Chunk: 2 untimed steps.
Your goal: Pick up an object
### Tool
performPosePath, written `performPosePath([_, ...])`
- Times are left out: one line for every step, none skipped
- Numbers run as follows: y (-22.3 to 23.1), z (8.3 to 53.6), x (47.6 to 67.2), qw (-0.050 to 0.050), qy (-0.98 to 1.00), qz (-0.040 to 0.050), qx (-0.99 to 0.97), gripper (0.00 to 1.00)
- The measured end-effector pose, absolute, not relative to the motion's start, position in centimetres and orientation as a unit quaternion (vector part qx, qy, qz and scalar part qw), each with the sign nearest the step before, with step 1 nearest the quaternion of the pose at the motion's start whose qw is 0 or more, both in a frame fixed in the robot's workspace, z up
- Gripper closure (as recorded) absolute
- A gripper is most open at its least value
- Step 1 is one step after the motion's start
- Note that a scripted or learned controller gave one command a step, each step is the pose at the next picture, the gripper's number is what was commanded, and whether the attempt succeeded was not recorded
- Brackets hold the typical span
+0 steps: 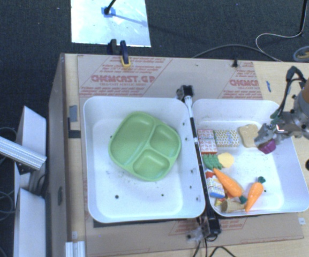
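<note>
Camera view: two white bins sit side by side on the bench, the left bin at frame centre-left and the right bin at centre-right. The left one holds a single light-green divided plate with three compartments, lying tilted.

The right bin holds a cluster along its left side: two toy carrots, a larger carrot lying slantwise and a smaller carrot to its right with a green top; one yellow piece; one green piece; two patterned flat packets side by side near the upper left; and one pale bread-like piece beside them.

The gripper hangs at the right of the frame, over the upper right of that bin. A small purple object, rounded and dark magenta, sits right at its tips. Whether the fingers clasp it, or how wide they stand, cannot be told.
</note>
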<state>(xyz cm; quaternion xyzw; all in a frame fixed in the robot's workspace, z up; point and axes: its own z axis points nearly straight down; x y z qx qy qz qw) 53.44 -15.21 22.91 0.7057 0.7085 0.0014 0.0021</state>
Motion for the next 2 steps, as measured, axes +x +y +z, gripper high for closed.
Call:
performPosePath([-10.9,27.7,51.8,0.001,0.709,0.0012,0.706,1.0])
performPosePath([-2.3,29.8,48.7,0.0,0.709,0.0009,0.706,1.0])
